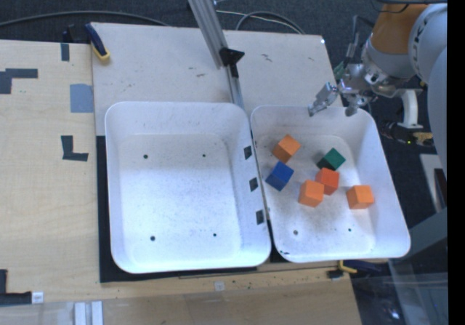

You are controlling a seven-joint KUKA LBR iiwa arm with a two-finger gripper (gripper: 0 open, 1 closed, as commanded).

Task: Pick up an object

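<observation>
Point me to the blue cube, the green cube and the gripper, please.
blue cube (pixel 280 175): camera view, on its top face.
green cube (pixel 332 159): camera view, on its top face.
gripper (pixel 333 100): camera view, midway between its fingertips, above the right bin's far rim.

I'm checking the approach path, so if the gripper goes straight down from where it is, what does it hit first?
Probably the right bin's far rim or bare floor beside it; the gripper sits above that edge. Depth is unclear.

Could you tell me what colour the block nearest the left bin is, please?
Blue, seen in the camera view.
</observation>
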